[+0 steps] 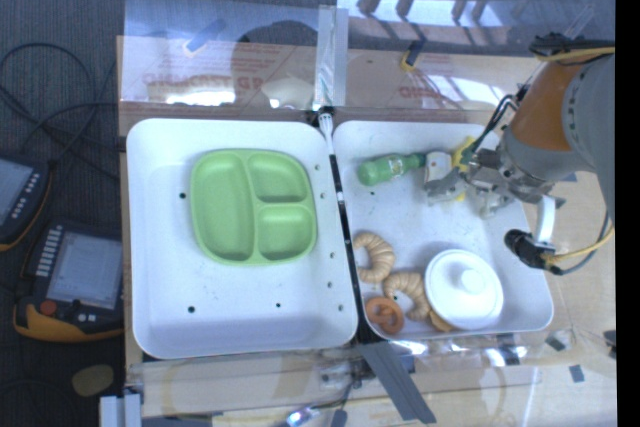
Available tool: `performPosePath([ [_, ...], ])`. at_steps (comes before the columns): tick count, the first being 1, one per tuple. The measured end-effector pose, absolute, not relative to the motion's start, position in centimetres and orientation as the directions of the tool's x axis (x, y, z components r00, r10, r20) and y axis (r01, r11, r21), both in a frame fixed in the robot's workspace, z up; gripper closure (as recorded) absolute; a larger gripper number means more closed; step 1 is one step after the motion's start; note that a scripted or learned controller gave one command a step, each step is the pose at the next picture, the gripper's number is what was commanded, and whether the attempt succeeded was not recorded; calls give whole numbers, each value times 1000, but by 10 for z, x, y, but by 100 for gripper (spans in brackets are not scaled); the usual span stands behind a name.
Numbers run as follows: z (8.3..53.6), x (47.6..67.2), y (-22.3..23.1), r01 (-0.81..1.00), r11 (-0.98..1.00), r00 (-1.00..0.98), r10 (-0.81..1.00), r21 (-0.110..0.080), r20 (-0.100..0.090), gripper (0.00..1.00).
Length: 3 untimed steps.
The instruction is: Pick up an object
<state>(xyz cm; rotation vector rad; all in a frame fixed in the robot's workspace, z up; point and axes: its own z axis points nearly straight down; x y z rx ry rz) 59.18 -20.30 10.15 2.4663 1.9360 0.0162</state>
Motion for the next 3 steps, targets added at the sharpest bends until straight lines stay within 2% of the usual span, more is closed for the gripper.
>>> performPosePath([
  [1,93,629,-208,970,-237,238,971,-53,15,0],
  [2,93,657,-214,996,57,-55,998,-74,23,0],
  [3,94,658,-216,996,-24,27,999,-86,29,0],
])
